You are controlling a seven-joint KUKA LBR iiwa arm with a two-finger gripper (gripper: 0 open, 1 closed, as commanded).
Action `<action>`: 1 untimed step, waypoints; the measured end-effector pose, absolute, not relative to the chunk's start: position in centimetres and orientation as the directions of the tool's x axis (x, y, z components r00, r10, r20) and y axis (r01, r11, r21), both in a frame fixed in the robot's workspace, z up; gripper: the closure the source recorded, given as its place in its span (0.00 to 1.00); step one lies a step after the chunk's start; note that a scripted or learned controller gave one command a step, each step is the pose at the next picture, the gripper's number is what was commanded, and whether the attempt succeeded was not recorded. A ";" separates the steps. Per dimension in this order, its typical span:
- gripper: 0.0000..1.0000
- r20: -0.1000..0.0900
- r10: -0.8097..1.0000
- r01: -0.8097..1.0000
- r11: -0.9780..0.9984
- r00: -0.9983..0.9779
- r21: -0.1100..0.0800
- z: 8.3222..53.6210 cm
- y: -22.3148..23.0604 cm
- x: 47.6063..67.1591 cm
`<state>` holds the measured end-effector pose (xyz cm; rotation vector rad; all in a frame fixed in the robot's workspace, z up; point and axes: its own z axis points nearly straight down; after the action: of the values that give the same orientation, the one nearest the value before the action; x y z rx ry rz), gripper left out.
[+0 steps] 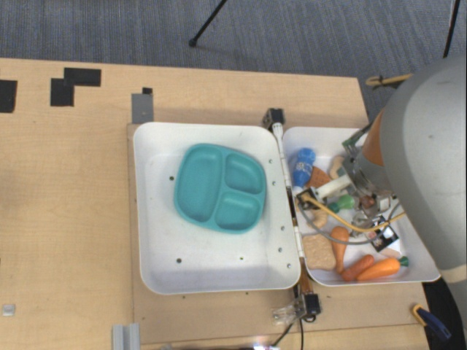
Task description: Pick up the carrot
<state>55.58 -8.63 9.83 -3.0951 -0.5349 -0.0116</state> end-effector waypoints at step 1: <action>0.00 0.009 0.260 0.261 -0.965 0.965 -0.008 18.8 0.5 52.3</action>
<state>52.27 0.50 18.82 -3.1051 -0.4115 -0.0122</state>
